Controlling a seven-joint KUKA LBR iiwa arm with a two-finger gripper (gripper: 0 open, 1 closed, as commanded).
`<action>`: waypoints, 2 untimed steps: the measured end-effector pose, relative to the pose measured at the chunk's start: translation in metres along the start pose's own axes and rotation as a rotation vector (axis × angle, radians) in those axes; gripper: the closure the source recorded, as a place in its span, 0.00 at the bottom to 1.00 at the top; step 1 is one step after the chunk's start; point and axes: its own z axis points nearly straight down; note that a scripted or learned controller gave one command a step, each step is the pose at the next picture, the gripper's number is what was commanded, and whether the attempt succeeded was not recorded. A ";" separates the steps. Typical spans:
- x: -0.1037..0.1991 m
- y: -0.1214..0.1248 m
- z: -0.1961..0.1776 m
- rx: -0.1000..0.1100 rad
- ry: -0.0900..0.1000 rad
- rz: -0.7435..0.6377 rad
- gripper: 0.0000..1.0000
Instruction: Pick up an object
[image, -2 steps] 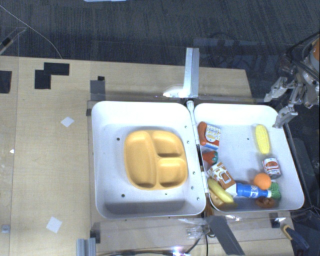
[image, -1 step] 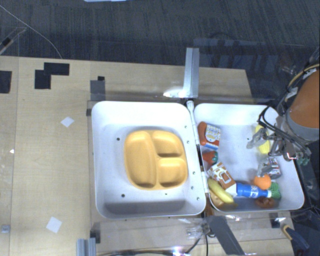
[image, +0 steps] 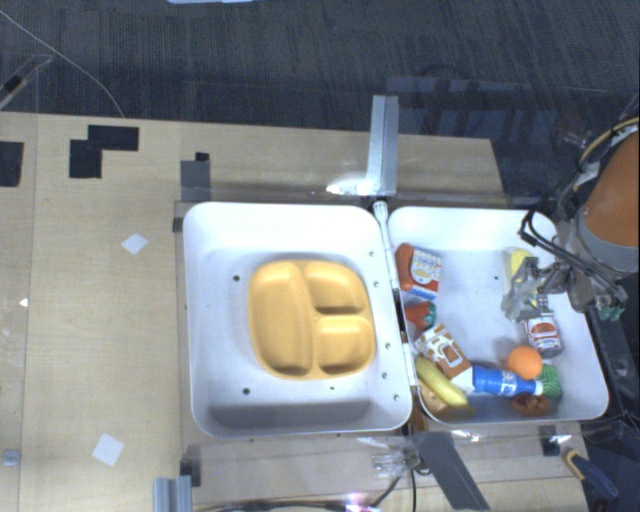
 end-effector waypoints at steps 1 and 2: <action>0.002 -0.035 0.062 -0.004 0.014 0.045 1.00; -0.011 -0.035 0.091 0.001 0.004 0.512 1.00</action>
